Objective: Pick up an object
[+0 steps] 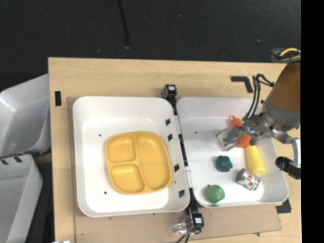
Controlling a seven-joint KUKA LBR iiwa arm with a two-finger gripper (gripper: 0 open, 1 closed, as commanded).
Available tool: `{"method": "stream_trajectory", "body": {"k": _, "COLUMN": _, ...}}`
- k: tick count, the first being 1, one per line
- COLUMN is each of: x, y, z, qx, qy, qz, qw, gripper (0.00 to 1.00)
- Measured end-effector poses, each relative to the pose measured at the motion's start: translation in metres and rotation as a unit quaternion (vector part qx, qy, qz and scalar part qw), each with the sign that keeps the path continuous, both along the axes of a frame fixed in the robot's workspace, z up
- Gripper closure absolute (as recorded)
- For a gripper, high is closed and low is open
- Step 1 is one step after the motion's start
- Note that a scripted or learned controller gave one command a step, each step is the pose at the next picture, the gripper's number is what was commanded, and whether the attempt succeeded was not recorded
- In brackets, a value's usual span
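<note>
My gripper (229,138) reaches in from the right and sits low in the right bin (202,115), near its middle. A small orange object (244,140) lies right against the gripper's right side, and a red-orange piece (234,120) shows just above it. Whether anything is held cannot be made out. Below the gripper lie a dark teal object (224,163), a yellow oblong object (254,159), a small printed can (248,179) on its side and a green ball (214,193).
The left bin (86,120) holds a yellow divided plate (137,162). A ridge with black clips (178,135) separates the two bins. The arm's orange band (287,87) and cables hang over the right bin's far right corner.
</note>
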State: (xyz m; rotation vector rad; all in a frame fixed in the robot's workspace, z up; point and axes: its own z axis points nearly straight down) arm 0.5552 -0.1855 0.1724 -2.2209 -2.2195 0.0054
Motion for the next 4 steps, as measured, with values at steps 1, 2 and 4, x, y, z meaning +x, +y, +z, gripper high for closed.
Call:
{"method": "stream_trajectory", "body": {"k": 1, "x": 0.0, "y": 0.007, "z": -0.046, "qx": 0.0, "qy": 0.0, "qz": -0.001, "qw": 1.0, "gripper": 0.0}}
{"method": "stream_trajectory", "body": {"k": 2, "x": -0.001, "y": 0.005, "z": -0.073, "qx": -0.0002, "qy": -0.001, "qz": -0.002, "qw": 1.0, "gripper": 0.0}}
{"method": "stream_trajectory", "body": {"k": 4, "x": 0.003, "y": 0.003, "z": -0.017, "qx": -0.0002, "qy": -0.004, "qz": -0.001, "qw": 1.0, "gripper": 1.0}}
